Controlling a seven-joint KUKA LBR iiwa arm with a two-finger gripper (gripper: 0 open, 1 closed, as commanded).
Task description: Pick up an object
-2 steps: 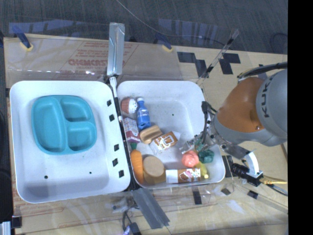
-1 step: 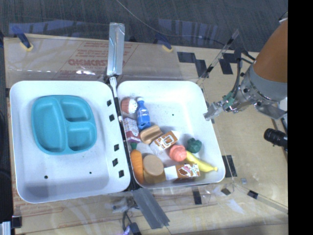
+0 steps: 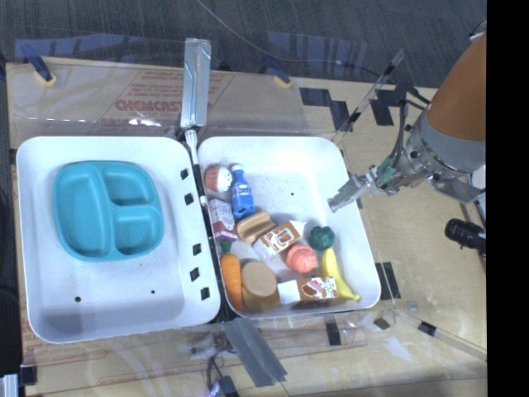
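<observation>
The right bin (image 3: 285, 157) holds several toy foods crowded toward its front: a blue bottle (image 3: 242, 193), a red and white can (image 3: 217, 178), a bread roll (image 3: 253, 224), a small carton (image 3: 282, 238), a green broccoli (image 3: 321, 237), a pink peach (image 3: 302, 259), a yellow banana (image 3: 336, 275), an orange carrot (image 3: 231, 276) and a tan cylinder (image 3: 259, 283). My gripper (image 3: 341, 198) hangs over the bin's right rim, just above and to the right of the broccoli, slanting down to the left. I see nothing held in it.
The left bin (image 3: 50, 304) carries a teal divided plate (image 3: 107, 209). A metal strip (image 3: 196, 81) stands behind the divider between the bins. The far part of the right bin is bare white floor.
</observation>
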